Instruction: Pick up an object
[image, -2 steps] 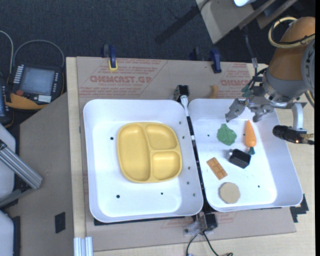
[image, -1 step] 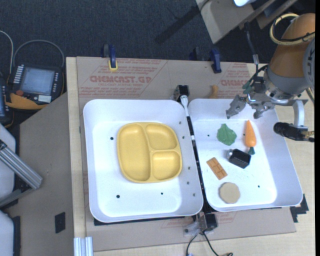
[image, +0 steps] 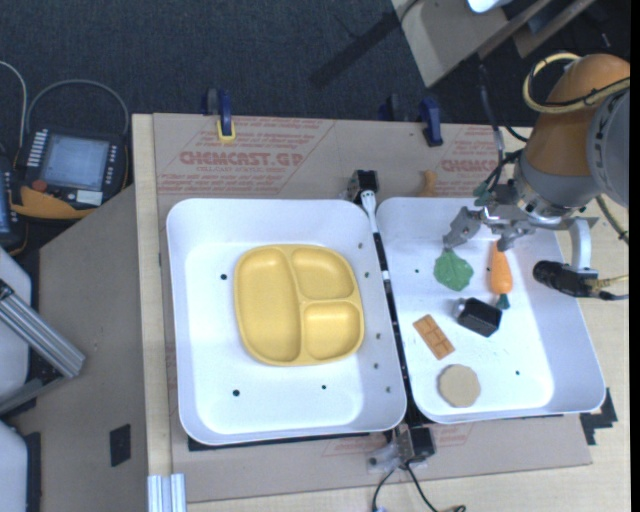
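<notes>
In the right bin (image: 560, 385), my gripper (image: 483, 232) hangs over the far part, open, with nothing between its fingers. Just below its left finger (image: 458, 229) lies a green leafy piece (image: 453, 270). An orange carrot (image: 499, 270) lies upright in the view just under the right finger (image: 507, 237). Nearer the front are a small black block (image: 478, 318), a brown rectangular cracker (image: 433, 336) and a round tan cookie (image: 459, 385).
The left bin (image: 200, 380) holds a yellow divided plate (image: 297, 303). A black rail (image: 380, 270) runs between the two bins. The grey and orange arm (image: 575, 110) comes in from the upper right. Blue clamps (image: 224, 108) hold the cardboard base at the back.
</notes>
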